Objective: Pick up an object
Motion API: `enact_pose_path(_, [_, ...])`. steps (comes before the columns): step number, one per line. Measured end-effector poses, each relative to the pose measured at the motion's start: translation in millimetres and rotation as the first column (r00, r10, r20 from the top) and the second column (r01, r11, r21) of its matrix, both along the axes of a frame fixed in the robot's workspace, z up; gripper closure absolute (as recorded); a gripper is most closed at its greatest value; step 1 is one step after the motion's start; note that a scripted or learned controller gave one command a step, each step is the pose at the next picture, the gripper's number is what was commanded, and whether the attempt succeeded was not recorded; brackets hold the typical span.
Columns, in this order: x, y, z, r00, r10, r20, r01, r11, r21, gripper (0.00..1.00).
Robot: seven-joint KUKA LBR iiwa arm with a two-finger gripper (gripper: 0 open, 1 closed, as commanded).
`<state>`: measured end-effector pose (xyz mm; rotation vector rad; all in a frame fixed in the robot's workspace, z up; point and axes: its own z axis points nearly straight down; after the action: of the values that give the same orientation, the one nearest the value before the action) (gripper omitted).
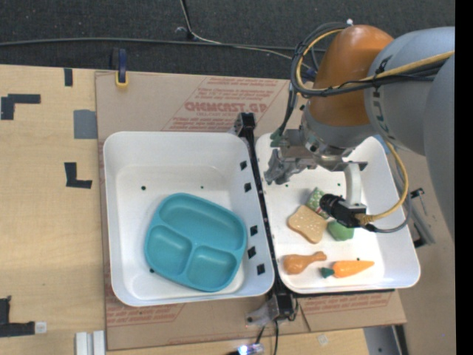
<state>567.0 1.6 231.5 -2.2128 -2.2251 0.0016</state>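
We are seeing a bulky grey arm (421, 80) wearing a glossy orange band (347, 69), with yellow and black cables (307, 58) looping around it above dark grey wrist hardware (295, 157).

A teal divided tray (195, 241) is lying in the left bin (118, 161). Brown cardboard (207, 102) is spreading out beneath that bin, a black cable (185, 28) is trailing behind it, and black tape marks (74, 174) are sitting to its left on the tabletop (37, 235).
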Motion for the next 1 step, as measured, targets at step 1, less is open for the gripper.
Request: enact_pose_path(1, [-25.2, 55.3, -10.0, 1.000, 0.001, -0.001, -0.001, 1.000, -0.001, 1.00])
